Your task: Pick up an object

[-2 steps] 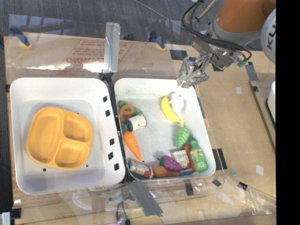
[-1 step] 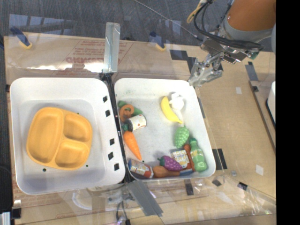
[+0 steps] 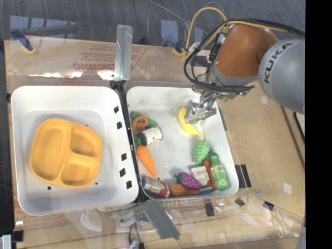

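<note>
1. Handling: the banana (image 3: 188, 123) appears to be a hollow plastic toy, so it is probably light, stiff and smooth-skinned. A smooth curved skin can slip out of a pinch. It is unlikely to break.
2. Grasp point: take hold across the middle of the curve, where the body is thickest, with the fingers set across its narrow width. The tapered ends offer less surface.
3. Appearance: the banana is yellow, crescent-shaped and unmarked as far as can be seen. Its upper part is covered by the gripper (image 3: 199, 112).
4. Location: the banana lies in the right bin (image 3: 171, 93), near the bin's right wall and toward its far edge, apart from the other toys.
5. Tool state: the gripper sits directly over the banana. Whether it is released or clenched cannot be told, nor whether the banana is grasped.
6. Neighbours: green grapes (image 3: 201, 150) lie just nearer the front edge.
</note>
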You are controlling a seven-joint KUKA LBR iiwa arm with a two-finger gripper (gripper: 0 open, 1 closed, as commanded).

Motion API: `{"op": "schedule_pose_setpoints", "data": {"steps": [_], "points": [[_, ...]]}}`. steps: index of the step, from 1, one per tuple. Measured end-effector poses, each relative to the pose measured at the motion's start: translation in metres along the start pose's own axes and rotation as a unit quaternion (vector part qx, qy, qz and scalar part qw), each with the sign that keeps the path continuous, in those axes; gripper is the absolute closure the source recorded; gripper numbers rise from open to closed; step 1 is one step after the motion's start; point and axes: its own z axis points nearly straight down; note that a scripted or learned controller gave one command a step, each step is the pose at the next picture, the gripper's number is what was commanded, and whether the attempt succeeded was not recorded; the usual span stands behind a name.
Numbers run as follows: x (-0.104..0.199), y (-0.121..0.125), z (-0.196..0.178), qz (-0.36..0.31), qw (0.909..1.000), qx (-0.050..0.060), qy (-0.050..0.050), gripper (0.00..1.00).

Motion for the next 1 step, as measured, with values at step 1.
{"op": "schedule_pose_setpoints", "data": {"steps": [1], "points": [[-0.0409, 0.0094, 0.0117, -0.008, 1.0000, 0.005, 0.000, 1.00]]}}
